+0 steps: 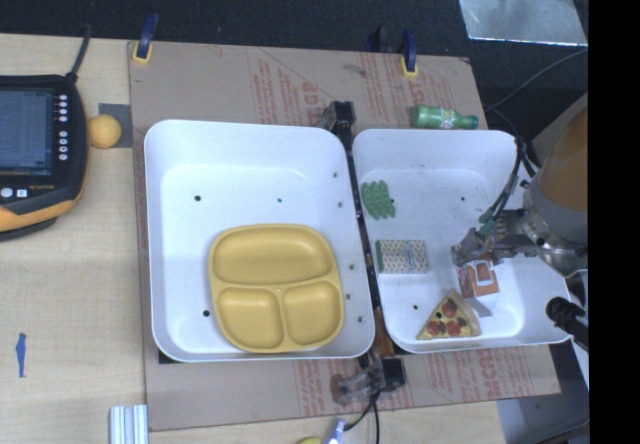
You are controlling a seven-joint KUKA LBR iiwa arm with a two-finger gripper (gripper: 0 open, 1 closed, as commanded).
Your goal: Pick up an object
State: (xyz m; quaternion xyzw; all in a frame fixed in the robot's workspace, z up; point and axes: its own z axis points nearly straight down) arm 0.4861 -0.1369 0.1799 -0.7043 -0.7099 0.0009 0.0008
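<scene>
Arm reaching into the right bin (440, 147) from the right

The gripper (478, 257) hangs low over an orange-and-white box (483, 279); how it is set, I cannot tell. A toy pizza slice (450, 318) lies just beside.

On the desk (60, 332), two bins stand side by side. The left bin (170, 172) holds a divided tray (277, 286) toward its near side. The right bin (430, 157) holds a pizza slice (450, 318) at the near edge, with my gripper (478, 257) just behind it. A bottle (444, 117) lies behind the right bin.
</scene>
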